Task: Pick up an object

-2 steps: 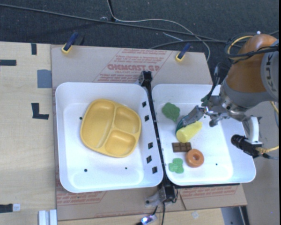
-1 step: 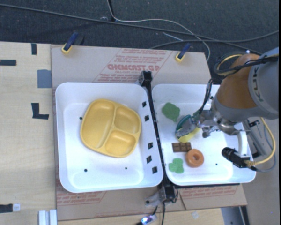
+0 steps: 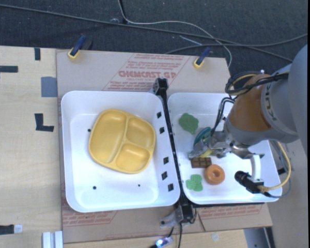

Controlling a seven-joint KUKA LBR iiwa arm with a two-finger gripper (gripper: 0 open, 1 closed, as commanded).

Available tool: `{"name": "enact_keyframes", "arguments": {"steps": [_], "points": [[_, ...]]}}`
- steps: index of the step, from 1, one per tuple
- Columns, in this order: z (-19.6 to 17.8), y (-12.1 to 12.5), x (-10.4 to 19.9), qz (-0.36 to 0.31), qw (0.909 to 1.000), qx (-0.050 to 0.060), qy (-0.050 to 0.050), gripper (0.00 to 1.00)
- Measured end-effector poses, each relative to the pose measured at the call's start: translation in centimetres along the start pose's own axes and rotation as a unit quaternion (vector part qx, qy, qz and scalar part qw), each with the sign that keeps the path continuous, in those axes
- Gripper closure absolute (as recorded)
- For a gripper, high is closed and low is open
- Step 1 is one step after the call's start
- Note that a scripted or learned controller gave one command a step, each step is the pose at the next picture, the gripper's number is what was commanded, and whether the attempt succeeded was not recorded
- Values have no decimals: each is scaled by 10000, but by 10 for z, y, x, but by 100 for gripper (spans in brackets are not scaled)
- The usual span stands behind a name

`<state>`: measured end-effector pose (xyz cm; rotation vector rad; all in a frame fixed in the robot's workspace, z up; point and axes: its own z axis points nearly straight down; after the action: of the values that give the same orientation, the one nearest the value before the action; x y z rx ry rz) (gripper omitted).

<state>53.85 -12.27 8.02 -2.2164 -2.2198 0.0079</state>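
Observation:
The right bin holds several small items. A light green piece lies near its far left corner. A smaller bright green piece sits at the near left, with an orange ring beside it. A brown block lies just above those two. My gripper is low in this bin, directly over the brown block's far edge. A teal object sits right against the gripper's far side. The gripper's own body hides what lies under it.
In the left bin lies a yellow divided plate. A black divider runs between the bins. The grey arm with its orange band covers the right bin's right half. Cables loop near its right wall.

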Motion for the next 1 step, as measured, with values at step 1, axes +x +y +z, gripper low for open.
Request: {"name": "enact_keyframes", "arguments": {"steps": [1], "points": [[-11, 1, 0, -5, 10000, 5, 0, 100]]}}
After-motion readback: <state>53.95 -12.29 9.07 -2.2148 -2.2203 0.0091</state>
